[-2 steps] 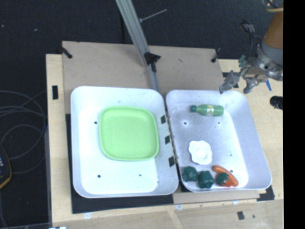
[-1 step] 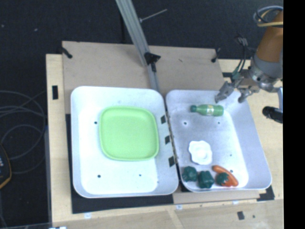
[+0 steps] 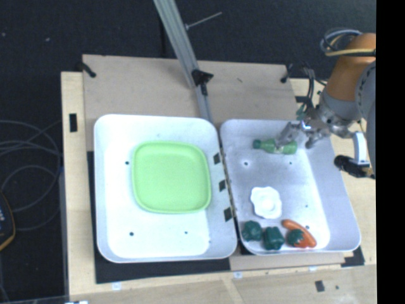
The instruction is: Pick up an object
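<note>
You are looking down on a pale wooden bench (image 3: 145,84) set against a dark floor, with a grey metal pole (image 3: 180,37) slanting up from its back edge. Two shallow white bins sit side by side on it. The left bin (image 3: 111,233) holds a light green square plate (image 3: 171,177), lying flat near its middle. The right bin (image 3: 329,201) holds the smaller things. The grey arm (image 3: 345,97), with its orange band, comes in from the right over the far corner of that bin. Its gripper (image 3: 299,133) hangs just above the bin's back edge; its fingers stand apart and hold nothing. Just beside it, toward the left, lies a small green bottle-like object (image 3: 273,146) on its side near the back wall of the bin. Near the bin's middle you see a white fried egg toy (image 3: 266,202). Along the near edge sit two dark green pieces (image 3: 264,234) touching each other, and just beside them an orange carrot-like piece (image 3: 299,233).
</note>
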Controlling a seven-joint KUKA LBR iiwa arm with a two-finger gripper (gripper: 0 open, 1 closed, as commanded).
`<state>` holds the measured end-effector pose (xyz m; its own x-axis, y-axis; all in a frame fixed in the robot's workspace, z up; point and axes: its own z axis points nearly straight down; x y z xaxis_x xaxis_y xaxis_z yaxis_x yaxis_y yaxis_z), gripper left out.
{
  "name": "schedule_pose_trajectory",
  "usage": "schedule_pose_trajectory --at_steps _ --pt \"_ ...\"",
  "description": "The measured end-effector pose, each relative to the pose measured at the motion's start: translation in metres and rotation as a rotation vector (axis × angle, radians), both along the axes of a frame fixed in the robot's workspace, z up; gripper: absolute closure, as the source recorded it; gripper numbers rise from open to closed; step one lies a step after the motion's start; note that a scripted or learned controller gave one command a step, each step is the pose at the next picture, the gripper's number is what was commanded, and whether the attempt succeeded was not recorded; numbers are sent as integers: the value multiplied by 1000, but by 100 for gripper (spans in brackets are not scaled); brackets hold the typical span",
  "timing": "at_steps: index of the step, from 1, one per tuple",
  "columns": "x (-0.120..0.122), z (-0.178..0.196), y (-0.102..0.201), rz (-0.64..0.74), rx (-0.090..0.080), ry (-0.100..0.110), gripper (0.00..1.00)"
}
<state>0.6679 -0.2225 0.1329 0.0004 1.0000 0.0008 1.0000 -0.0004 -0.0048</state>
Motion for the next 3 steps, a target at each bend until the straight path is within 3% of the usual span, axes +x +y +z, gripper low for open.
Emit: schedule_pose_trajectory --at_steps 1,2,3 --pt "3 -12 0 1 -3 -12 0" --pt "3 0 -2 1 -5 -15 100" --pt "8 62 1 1 -2 -11 100"
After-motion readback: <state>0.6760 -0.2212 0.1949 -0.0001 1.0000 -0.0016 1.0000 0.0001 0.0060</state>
